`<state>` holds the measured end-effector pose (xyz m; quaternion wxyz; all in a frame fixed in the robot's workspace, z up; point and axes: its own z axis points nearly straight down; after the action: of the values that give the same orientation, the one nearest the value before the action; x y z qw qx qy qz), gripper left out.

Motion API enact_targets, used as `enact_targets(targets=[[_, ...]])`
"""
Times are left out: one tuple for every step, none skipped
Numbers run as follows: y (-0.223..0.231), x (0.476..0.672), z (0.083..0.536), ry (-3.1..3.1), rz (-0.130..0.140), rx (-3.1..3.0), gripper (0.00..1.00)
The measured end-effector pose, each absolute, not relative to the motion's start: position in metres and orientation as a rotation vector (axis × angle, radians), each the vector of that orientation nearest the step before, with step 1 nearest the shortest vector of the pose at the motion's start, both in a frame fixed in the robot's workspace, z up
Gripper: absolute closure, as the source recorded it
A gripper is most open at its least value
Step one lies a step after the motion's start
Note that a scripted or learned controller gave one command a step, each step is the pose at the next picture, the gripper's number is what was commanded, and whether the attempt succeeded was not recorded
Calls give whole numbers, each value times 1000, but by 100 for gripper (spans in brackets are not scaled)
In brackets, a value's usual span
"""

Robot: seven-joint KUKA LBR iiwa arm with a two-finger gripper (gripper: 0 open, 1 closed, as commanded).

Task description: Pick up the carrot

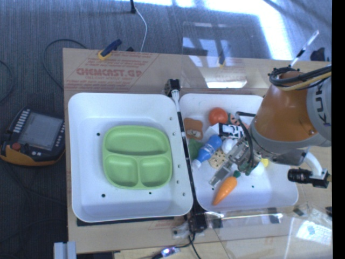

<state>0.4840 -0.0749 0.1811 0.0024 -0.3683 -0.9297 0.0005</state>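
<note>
The orange carrot [225, 190] lies in the right bin [280, 196], near its front wall, tip pointing toward the front left and green top toward the back right. My gripper [227, 168] hangs just above and behind the carrot's green end, among the other items. Its fingers [218, 176] are metal and point down toward the front left, close to the carrot's thick end. Nothing shows between them.
The left bin [81, 144] holds a green divided plate [138, 156]. In the right bin lie a red-orange ball [218, 115], a blue bottle [209, 148], a brown piece [193, 128] and a perforated tan piece [218, 157]. A handheld pendant [32, 136] sits on the floor at left.
</note>
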Motion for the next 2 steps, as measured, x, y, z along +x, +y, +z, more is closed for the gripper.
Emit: enact_targets(targets=[[-99,482,99,-2860,5,-1284,0],[-97,482,107,-2855,4,-1285,100]])
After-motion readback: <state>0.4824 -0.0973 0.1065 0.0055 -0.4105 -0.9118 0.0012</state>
